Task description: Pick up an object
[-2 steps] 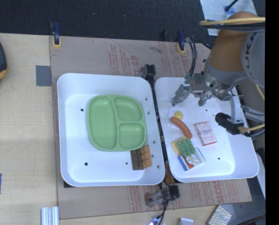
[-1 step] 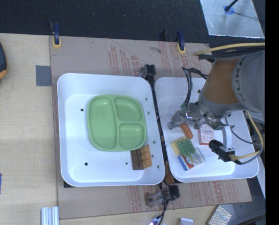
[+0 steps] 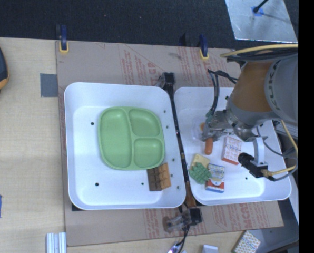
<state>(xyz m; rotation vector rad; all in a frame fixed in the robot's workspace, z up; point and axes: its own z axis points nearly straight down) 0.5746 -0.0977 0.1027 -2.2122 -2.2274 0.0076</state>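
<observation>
My gripper [image 3: 212, 133] reaches down into the right bin [image 3: 196, 101] from the right, under the grey arm with its orange band. Its tip hangs right over a small orange piece [image 3: 208, 147] near the bin's middle. A white and red carton [image 3: 231, 151] lies just right of that piece. Toward the front of the bin sit a yellow block [image 3: 200, 160], a green knobbly toy [image 3: 198, 173] and a small printed packet [image 3: 215, 179]. The arm hides the back right part of the bin.
The left bin [image 3: 78, 141] holds a green divided plate [image 3: 130, 137] and a brown chocolate-like bar [image 3: 158, 177] at its front right. Black clips join the bins at the back and front. A grey and yellow device sits at the far left edge of the bench.
</observation>
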